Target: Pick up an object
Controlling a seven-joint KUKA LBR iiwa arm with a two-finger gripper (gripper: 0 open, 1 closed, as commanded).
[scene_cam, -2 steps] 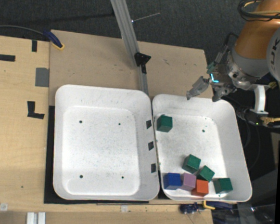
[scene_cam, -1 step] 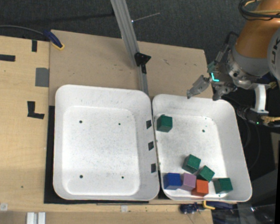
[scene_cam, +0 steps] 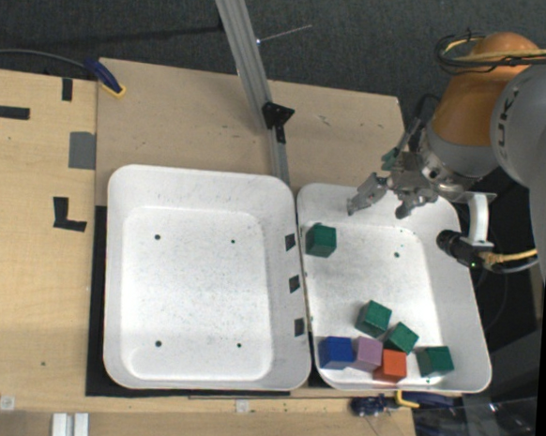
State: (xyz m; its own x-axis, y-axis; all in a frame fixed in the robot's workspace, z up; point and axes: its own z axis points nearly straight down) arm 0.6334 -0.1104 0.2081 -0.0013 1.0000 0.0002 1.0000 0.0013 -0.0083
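Arm [scene_cam: 508, 99] cut off at right edge; blue clamp [scene_cam: 376, 405] below right bin [scene_cam: 457, 274] perhaps partly hidden.

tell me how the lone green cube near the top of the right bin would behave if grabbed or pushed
The green cube looks stiff and flat-faced, so it would probably slide rather than roll. It sits apart from the other blocks, so the hand likely has room around it. It is probably light for its size.

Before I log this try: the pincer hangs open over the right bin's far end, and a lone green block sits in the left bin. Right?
One thing is wrong: the lone green block sits in the right bin, not the left. The camera view shows it apart from the other blocks, near that bin's far left corner. The rest holds: the pincer hangs open over the right bin's far end.
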